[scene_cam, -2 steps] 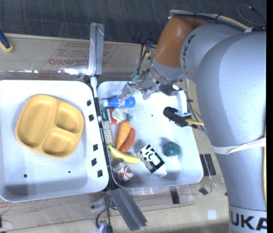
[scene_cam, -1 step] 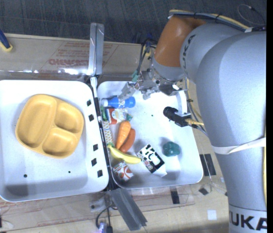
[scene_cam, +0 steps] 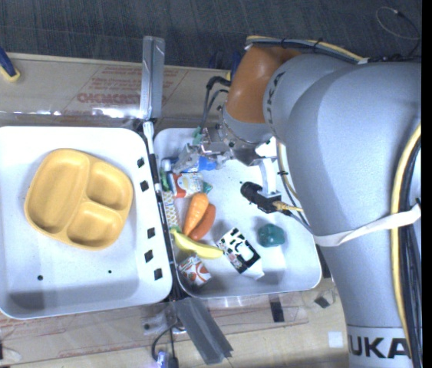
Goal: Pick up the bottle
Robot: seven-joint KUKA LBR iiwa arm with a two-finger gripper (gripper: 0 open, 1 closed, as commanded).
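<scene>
Tool (scene_cam: 209, 146) low over bottle (scene_cam: 189, 181) in right bin (scene_cam: 301, 276), its grip state impossible to tell, perhaps touching.

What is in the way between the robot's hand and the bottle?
Nothing I can see. The gripper is already down at the far end of the right bin, right over the bottle. The carrot and banana lie nearer the camera, away from it. The arm hides the fingertips.

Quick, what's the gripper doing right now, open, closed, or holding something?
Gripper: cannot be told; it sits low over the far end of the right bin, among the clutter there.
</scene>
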